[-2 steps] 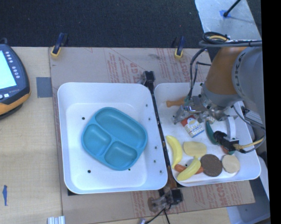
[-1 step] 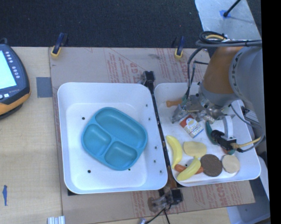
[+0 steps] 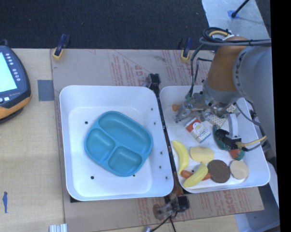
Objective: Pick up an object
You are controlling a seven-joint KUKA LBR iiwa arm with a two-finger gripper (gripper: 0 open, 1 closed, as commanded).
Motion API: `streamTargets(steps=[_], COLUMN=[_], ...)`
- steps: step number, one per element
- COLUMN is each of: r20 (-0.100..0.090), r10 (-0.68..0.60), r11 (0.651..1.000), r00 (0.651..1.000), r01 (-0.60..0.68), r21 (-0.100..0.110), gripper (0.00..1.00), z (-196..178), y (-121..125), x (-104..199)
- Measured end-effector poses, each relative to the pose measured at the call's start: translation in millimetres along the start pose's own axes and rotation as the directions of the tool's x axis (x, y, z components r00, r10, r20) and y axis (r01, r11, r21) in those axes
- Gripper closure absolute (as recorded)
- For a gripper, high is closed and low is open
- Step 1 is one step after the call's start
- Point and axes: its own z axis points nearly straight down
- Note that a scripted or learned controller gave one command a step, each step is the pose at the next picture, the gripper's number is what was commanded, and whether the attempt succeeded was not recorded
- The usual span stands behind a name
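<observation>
Claw (image 3: 191,108) low over far end of right bin (image 3: 263,177), finger state impossible to tell, positioned to reach small carton (image 3: 199,130) just near of it, bananas (image 3: 182,155) and cookies (image 3: 219,171) crowded nearer.

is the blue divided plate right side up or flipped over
Right side up: the blue plate in the left bin shows its three recessed compartments facing up.

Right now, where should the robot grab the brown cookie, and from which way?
Probably straight from above, pinching the brown cookie across its round edge. It lies flat in the right bin, so only its rim gives the fingers something to close on. The pale cookie touches one side and the banana crowds the other, so fingers fit best at the near and far edges.
</observation>
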Motion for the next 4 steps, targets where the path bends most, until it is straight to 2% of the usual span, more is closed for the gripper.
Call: streamTargets(steps=[1, 2, 3, 4], r20=[-0.002, 0.000, 0.001, -0.002], r10=[0.003, 0.001, -0.002, 0.002], r11=[1.000, 1.000, 1.000, 1.000], r00=[1.000, 1.000, 1.000, 1.000], r01=[-0.003, -0.001, 0.002, -0.002], r21=[0.003, 0.002, 0.005, 0.000], gripper=[0.00, 0.00, 1.00, 1.00], z=[0, 1, -9, -100], y=[31, -34, -34, -14], x=[4, -8, -9, 44])
